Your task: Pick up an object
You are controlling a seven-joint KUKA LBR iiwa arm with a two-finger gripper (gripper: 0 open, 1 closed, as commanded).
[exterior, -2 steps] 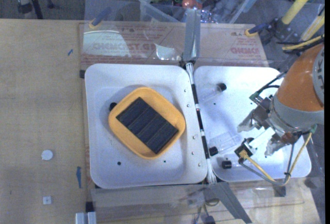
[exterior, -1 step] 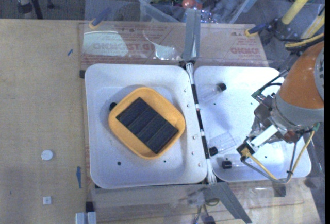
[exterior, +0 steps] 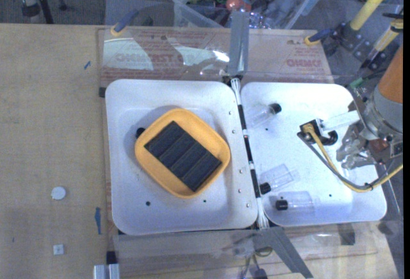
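From the camera view, we see the gripper (exterior: 360, 151) low over the right bin (exterior: 333, 95), near its right wall, with a yellow cable looping beside it. We cannot tell its state from this angle, and nothing visibly sits in it.

The candidates in that bin are 3 clear plastic vials: 1 with a black cap at the top (exterior: 264, 115), 1 in the middle (exterior: 277, 176), 1 black-capped near the front edge (exterior: 296, 202). All lie well apart from the gripper. The left bin (exterior: 122, 143) holds a yellow tray with a dark ridged insert (exterior: 182, 152).

We judge the vials risky: round, clear and slick, they may roll or squirt out. The cable could snag. The bin walls crowd the right side; the right bin's centre offers open room.
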